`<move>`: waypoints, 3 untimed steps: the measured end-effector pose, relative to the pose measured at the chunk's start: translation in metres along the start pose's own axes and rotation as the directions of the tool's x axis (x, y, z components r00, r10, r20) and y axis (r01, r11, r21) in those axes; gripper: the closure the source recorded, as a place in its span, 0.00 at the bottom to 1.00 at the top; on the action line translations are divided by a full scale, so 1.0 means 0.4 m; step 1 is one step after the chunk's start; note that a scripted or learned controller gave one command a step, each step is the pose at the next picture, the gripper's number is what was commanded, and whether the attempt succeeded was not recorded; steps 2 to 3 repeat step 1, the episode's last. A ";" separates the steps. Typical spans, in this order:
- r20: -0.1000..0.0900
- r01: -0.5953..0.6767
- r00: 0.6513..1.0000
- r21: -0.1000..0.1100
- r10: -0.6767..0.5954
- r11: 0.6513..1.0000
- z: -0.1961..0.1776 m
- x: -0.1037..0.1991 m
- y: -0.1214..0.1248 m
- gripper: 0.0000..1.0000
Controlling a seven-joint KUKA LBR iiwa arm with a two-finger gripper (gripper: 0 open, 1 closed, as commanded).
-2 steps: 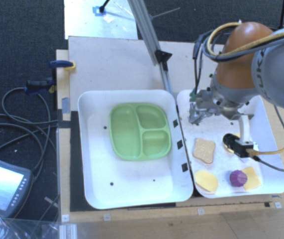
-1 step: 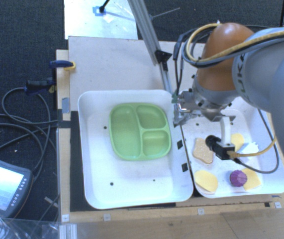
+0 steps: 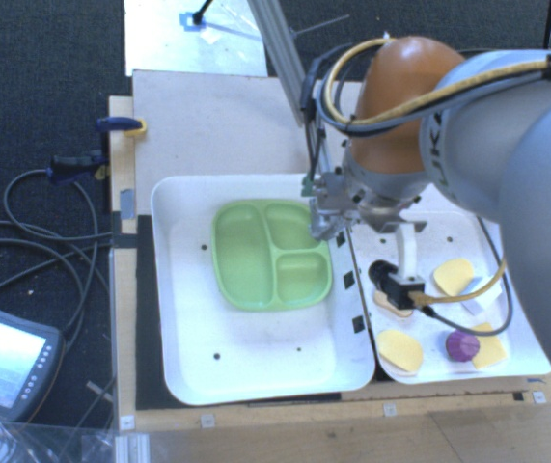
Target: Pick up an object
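A light green divided plate lies in the left bin, toward its right side. My gripper hangs over the plate's upper right corner, close to the wall between the two bins. The view from above does not reveal anything held under it. In the right bin lie three flat yellow pieces, one at the front left, one further back and one at the front right. A small purple object sits beside the front right piece.
The large grey arm with its orange band covers the back of the right bin. A tan piece lies near the bin divider. Cables and a teach pendant lie on the floor to the left.
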State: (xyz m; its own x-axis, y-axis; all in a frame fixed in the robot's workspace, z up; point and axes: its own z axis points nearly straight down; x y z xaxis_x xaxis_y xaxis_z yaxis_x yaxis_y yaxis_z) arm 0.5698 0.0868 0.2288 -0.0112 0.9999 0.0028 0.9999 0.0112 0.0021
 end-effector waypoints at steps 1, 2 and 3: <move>0.002 -0.005 1.000 0.001 0.005 1.000 0.001 -0.008 0.000 0.00; 0.002 -0.005 1.000 0.001 0.005 1.000 0.001 -0.008 0.000 0.00; 0.002 -0.005 1.000 0.001 0.005 1.000 0.001 -0.008 0.000 0.00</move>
